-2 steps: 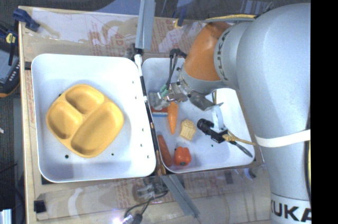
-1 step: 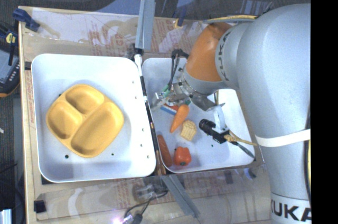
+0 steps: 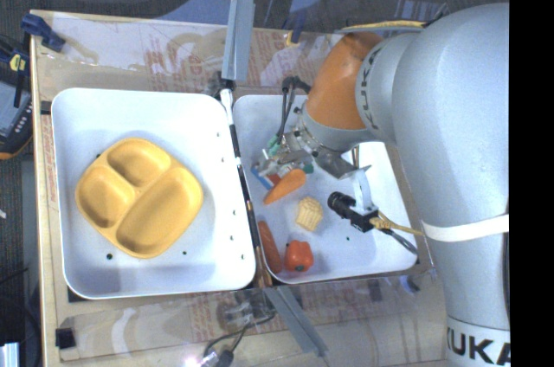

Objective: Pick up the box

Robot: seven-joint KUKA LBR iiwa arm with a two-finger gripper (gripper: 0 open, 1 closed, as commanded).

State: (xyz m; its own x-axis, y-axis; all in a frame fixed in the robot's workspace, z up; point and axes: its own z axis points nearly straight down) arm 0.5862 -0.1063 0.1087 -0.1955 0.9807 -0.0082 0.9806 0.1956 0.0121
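My gripper [image 3: 275, 157] hangs low over the left part of the right bin [image 3: 381, 257], below the arm's orange band [image 3: 339, 88]. Just under it, a small blue and white object [image 3: 262, 177], possibly the box, peeks out by the bin's left wall; most of it is hidden by the gripper. An orange carrot [image 3: 286, 185] lies right beside it, touching or nearly touching. I see nothing lifted off the bin floor.
The right bin also holds a pale yellow block [image 3: 308, 214], a red-orange pepper [image 3: 298, 255] and a red sausage-like piece [image 3: 269, 242]. A yellow divided plate [image 3: 138, 196] lies in the left bin [image 3: 78, 110]. The arm covers the right bin's far right side.
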